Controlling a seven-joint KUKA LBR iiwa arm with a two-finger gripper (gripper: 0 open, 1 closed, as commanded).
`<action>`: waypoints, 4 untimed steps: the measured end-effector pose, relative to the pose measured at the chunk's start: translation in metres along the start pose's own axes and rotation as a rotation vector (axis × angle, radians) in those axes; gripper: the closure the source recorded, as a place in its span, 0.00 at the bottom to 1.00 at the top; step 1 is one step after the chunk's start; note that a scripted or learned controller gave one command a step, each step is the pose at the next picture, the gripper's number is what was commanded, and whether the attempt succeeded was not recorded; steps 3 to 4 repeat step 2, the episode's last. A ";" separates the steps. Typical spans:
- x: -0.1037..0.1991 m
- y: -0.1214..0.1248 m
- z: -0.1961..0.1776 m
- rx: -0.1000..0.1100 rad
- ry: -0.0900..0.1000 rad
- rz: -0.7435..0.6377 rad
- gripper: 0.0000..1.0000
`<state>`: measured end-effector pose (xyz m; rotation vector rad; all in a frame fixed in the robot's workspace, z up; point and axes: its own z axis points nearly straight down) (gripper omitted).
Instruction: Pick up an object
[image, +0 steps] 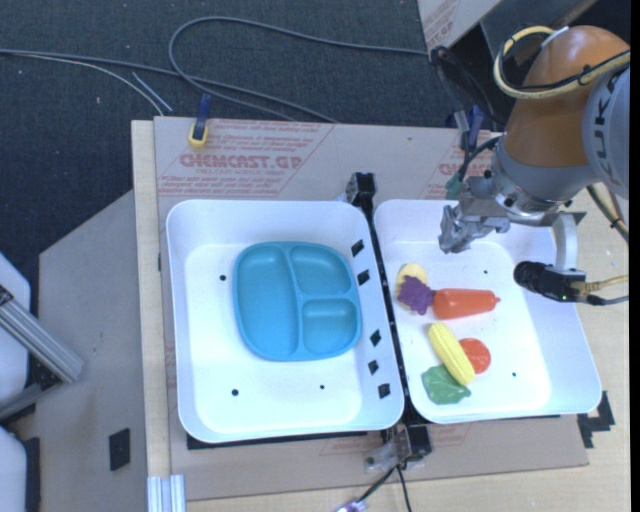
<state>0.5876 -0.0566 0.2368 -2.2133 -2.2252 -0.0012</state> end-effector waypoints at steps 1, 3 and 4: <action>0.051 0.005 0.009 0.002 -0.001 0.000 1.00; 0.112 0.003 0.002 -0.002 0.000 -0.002 1.00; 0.112 0.003 0.002 -0.002 0.000 -0.002 1.00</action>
